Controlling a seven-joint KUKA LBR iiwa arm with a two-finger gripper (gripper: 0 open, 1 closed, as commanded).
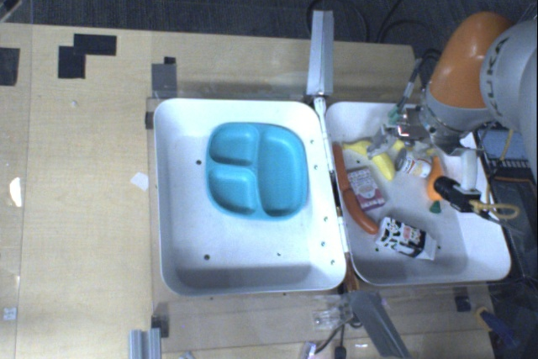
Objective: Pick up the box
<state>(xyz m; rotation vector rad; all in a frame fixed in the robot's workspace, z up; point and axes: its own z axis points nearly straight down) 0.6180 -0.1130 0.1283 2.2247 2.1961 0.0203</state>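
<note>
A small white box with black print [405, 238] lies flat near the front of the right bin [487, 261]. A reddish-brown packet [366, 187] lies in the middle of that bin, beside a long orange sausage [351, 199]. My gripper [405, 137] hangs over the far part of the right bin, above a yellow item [378, 157] and a small white bottle [412, 166]. It is well behind the printed box and not touching it. Nothing shows held in it.
An orange and green carrot-like piece [435, 189] lies right of the bottle. The left bin [181, 206] holds a blue divided plate [256, 169]. A metal post [320, 55] stands behind the wall between the bins.
</note>
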